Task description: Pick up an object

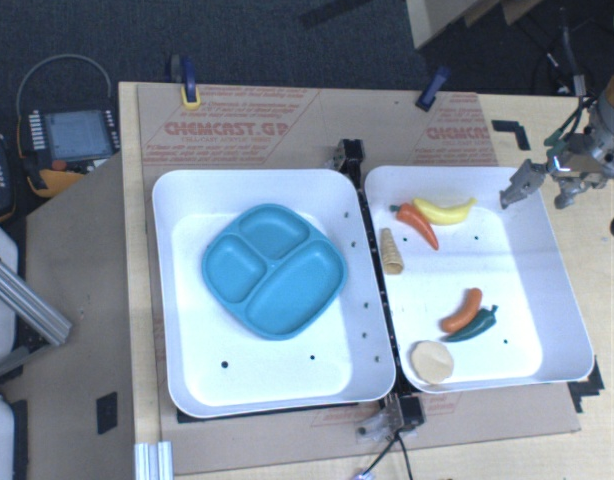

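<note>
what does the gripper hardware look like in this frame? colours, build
The gripper is grey metal with a pale silver body, and two slim dark-grey fingers splay out from it. Thin dark cables run up behind it along the right edge. No markings are legible.

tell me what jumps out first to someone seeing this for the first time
The big blue divided plate in the left bin grabs the eye first. Next comes the toy food scattered in the right bin: a banana touching a carrot near the top, and a sausage beside a green pepper lower down. The gripper hangs at that bin's upper right edge, open and holding nothing.
</note>
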Robot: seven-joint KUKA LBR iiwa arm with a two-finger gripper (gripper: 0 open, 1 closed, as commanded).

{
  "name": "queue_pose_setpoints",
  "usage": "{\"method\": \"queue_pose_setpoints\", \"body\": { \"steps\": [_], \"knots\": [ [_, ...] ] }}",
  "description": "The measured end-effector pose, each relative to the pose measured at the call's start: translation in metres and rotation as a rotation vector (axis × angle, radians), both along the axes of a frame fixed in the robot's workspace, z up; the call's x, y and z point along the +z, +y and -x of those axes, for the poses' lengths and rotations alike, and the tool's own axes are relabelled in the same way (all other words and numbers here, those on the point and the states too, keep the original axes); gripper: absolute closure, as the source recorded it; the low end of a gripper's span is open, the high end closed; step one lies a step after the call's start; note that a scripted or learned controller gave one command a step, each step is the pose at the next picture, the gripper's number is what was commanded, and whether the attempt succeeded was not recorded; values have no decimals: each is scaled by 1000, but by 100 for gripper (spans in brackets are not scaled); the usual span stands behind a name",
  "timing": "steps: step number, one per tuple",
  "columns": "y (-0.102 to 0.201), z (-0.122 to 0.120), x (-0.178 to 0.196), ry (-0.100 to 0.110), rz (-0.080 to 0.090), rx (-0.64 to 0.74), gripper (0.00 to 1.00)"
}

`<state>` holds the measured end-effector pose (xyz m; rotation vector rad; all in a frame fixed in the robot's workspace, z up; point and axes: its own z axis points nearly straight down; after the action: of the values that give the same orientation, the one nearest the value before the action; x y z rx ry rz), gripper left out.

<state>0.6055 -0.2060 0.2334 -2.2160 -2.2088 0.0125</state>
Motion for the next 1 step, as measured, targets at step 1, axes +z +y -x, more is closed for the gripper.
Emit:
{"method": "queue_pose_setpoints", "body": {
  "steps": [1],
  "knots": [
    [1, -3, 9, -14, 3, 4, 0]
  ]
}}
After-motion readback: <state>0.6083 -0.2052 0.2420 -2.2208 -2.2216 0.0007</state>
